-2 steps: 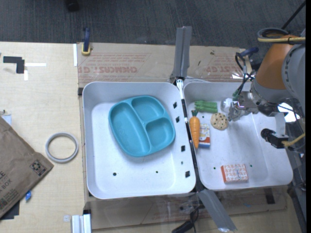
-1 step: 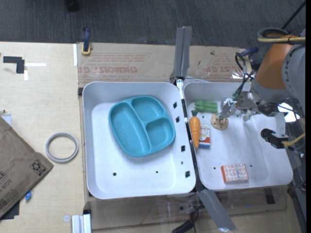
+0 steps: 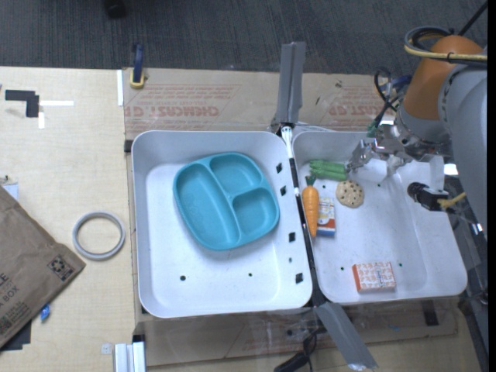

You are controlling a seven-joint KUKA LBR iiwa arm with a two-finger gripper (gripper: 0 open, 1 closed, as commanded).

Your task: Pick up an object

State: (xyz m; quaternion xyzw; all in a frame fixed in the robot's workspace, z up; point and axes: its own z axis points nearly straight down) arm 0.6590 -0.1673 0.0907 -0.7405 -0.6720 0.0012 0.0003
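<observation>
My gripper (image 3: 375, 161) hangs over the far part of the right bin (image 3: 418, 239), open with nothing between its fingers. A brown speckled cookie (image 3: 350, 194) lies just below and left of it. A green pea pod (image 3: 328, 169) rests to its left, near the bin's far-left corner. An orange carrot (image 3: 310, 204) lies along the left wall, with a small white, red and blue carton (image 3: 326, 217) beside it. A flat orange patterned box (image 3: 374, 276) sits near the front wall.
The left bin (image 3: 155, 231) holds a blue divided plate (image 3: 226, 200). On the bench to the left lie a grey tape ring (image 3: 98, 234) and a brown cardboard box (image 3: 27, 273). A grey divider post (image 3: 291, 84) stands behind the bins.
</observation>
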